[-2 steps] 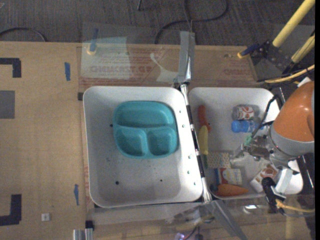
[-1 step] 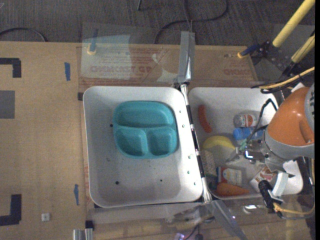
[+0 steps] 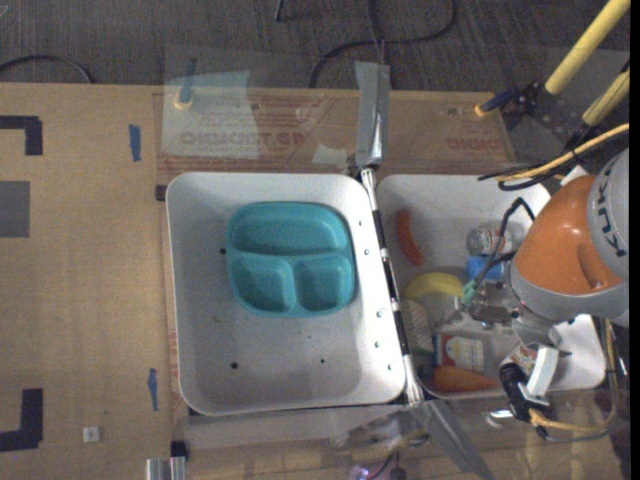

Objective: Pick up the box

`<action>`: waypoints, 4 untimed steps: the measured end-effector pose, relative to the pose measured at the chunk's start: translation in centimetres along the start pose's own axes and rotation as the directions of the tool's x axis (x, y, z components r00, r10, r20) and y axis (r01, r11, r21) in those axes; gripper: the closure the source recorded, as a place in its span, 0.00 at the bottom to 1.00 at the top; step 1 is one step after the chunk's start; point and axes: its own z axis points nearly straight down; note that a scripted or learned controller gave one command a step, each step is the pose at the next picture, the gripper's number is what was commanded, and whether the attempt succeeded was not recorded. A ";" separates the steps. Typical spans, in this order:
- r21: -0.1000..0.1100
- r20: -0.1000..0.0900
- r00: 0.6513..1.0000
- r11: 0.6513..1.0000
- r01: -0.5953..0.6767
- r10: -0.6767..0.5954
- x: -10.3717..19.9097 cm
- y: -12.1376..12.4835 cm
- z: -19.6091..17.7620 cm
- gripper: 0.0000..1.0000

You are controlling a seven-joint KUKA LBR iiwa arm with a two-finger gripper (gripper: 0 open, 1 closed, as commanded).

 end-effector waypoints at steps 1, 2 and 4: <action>-0.001 0.001 1.000 1.000 0.007 -0.007 0.8 -0.1 0.0 0.00; -0.004 0.002 1.000 1.000 0.002 -0.002 0.6 0.0 -1.0 1.00; 0.003 -0.005 1.000 1.000 -0.017 0.017 -0.6 0.1 0.0 0.00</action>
